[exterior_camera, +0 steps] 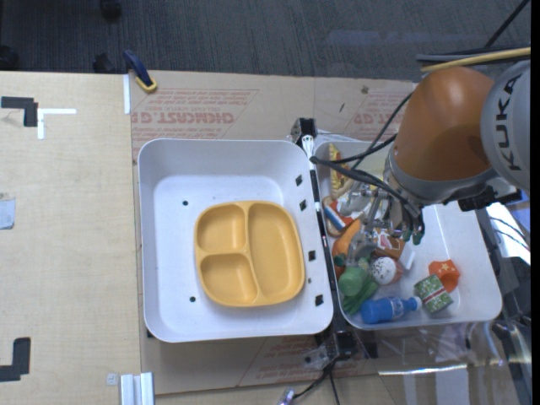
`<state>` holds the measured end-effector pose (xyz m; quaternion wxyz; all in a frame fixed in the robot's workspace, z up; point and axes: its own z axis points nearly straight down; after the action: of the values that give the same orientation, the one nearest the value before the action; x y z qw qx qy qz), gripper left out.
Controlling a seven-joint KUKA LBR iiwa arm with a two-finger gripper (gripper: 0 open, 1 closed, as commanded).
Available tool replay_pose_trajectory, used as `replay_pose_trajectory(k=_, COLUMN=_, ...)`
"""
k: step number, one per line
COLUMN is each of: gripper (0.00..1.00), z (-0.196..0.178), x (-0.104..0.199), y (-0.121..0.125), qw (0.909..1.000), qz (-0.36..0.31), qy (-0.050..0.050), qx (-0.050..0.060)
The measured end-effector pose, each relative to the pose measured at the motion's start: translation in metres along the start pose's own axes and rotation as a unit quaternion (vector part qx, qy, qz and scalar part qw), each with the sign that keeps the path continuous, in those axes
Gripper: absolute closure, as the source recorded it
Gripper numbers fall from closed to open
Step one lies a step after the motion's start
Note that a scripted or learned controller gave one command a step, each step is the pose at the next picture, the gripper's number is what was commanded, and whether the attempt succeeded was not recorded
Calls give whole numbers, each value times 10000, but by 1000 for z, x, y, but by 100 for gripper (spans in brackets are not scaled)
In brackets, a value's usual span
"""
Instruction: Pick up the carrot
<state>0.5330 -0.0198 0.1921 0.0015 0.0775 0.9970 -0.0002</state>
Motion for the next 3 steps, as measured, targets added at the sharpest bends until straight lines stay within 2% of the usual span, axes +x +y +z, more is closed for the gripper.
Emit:
replay_pose_trajectory(k=1, gripper=0, z=0, x=5, y=25, qw=9990, qz=-445, qy=-7, qx=-2)
replay_pose_trajectory(k=2, gripper=0, z=0, x=67, y=82, qw=9989, qz=478, qy=8, qx=-3)
replay_pose_trajectory(k=3, gripper=0, z=83, x=49, y=128, qw=9981, qz=-613, qy=5, qx=-8)
